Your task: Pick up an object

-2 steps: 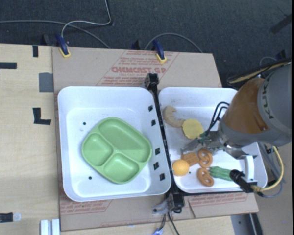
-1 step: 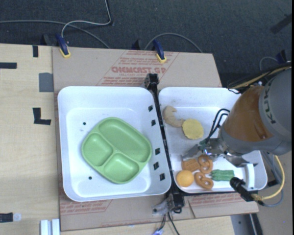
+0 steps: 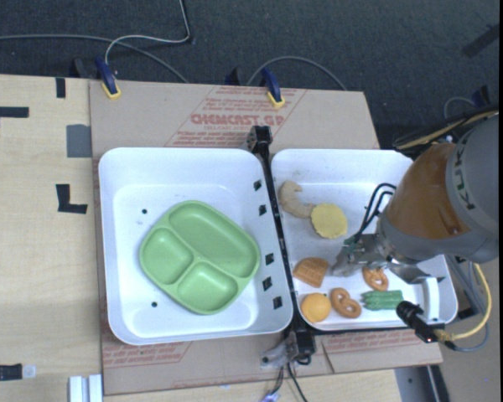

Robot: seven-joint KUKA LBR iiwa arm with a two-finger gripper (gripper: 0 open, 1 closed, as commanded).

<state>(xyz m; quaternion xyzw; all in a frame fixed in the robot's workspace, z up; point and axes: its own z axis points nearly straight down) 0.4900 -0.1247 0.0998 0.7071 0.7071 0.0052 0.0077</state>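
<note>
The right bin (image 3: 335,164) holds several small toy foods. A tan curved piece (image 3: 292,198) and a yellow round piece (image 3: 329,221) lie toward its back. An orange-brown wedge (image 3: 311,270), an orange ball (image 3: 316,307), a pretzel (image 3: 345,301) and a green piece (image 3: 381,300) sit near the front. My gripper (image 3: 352,258) hangs low in this bin, between the yellow piece and a second pretzel (image 3: 374,276), just right of the wedge. The arm's orange band and grey wrist cover the bin's right side.
The left bin (image 3: 117,224) holds a green divided plate (image 3: 199,256). A black divider (image 3: 272,224) runs between the two bins. Both stand on a cardboard sheet (image 3: 226,115) fixed with two clamps at the back. Cables trail at the right edge.
</note>
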